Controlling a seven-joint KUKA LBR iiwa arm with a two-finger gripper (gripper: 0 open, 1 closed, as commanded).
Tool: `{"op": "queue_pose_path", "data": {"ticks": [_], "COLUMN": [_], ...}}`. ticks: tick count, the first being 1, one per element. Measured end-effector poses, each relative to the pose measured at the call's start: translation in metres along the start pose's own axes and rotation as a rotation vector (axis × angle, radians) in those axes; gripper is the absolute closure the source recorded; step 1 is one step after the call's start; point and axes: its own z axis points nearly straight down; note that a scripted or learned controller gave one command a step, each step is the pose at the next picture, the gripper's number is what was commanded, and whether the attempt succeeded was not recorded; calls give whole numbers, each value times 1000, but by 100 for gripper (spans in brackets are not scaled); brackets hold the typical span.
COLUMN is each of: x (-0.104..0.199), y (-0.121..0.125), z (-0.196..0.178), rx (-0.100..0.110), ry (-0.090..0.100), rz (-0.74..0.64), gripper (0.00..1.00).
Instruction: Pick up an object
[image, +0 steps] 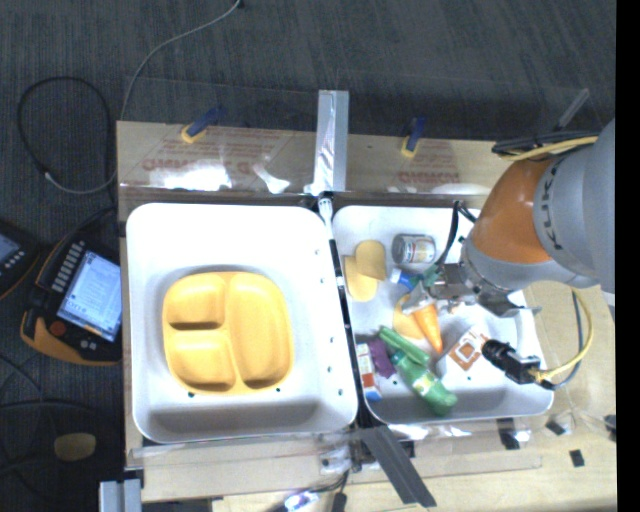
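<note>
Several crowded items under the end effector (432, 292): orange plastic cone (422, 322), green plastic bottle (418, 365). Opening impossible to tell. Best to descend squarely onto one piece, avoiding neighbours.

you've got two white bins (140, 300), one yellow tray (228, 330), one can (413, 247), one green bottle (420, 370), one carrot (428, 325)

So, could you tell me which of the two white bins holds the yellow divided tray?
The left white bin; the yellow divided tray lies alone in it, while the right white bin holds small mixed items.
</note>
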Motion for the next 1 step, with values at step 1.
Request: {"op": "queue_pose_path", "data": {"ticks": [1], "x": [72], "y": [48], "z": [-80], "rx": [24], "ry": [-2], "rz": [57], "gripper": [100]}}
